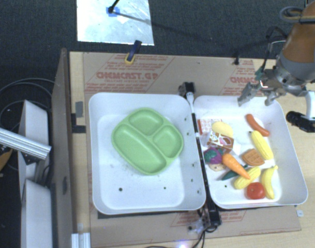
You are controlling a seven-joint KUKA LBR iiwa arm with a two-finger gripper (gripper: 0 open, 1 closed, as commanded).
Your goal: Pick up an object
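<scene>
Hovering above the far edge of the right bin (289,138), the gripper (259,93) is seen with its fingers spread apart and nothing held between them. The approach step is judged to be in hand. Toy foods are piled in that bin; the sausage (257,125) lies nearest. A descent over one item is called for next.

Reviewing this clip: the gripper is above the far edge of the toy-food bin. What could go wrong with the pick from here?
The toy food is crowded: the carrot, waffle and corn cob touch or overlap, so a descent there might catch two items or slip off. The gripper hangs by the right bin's far rim; dropping straight down could strike it. Only the sausage lies fairly apart.
</scene>
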